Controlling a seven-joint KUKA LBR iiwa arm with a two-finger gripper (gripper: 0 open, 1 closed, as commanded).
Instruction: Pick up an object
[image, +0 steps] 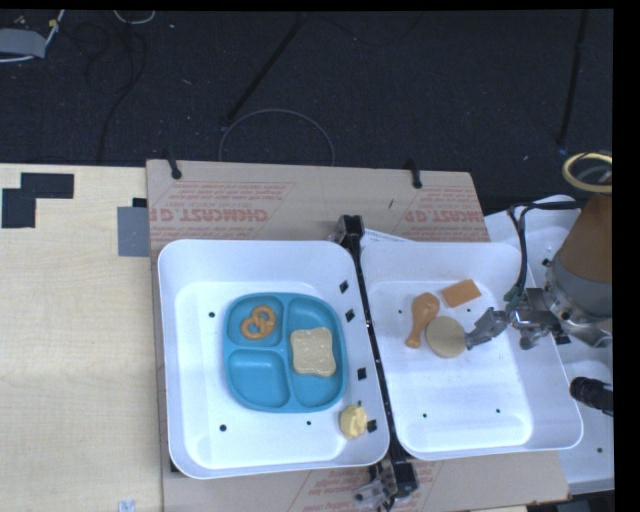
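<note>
In the right bin lie a tan round disc, a toy chicken drumstick and an orange cracker-like piece. My gripper reaches in low from the right, and its tip is right at the disc's right edge. I see nothing lifted off the bin floor. The left bin holds a blue divided plate with a pretzel and a slice of bread. A small yellow lump sits by that bin's lower right corner.
The arm's orange-banded body stands over the right bin's right rim. A black divider runs between the bins. Cardboard lies under both bins, and cables trail at the far right.
</note>
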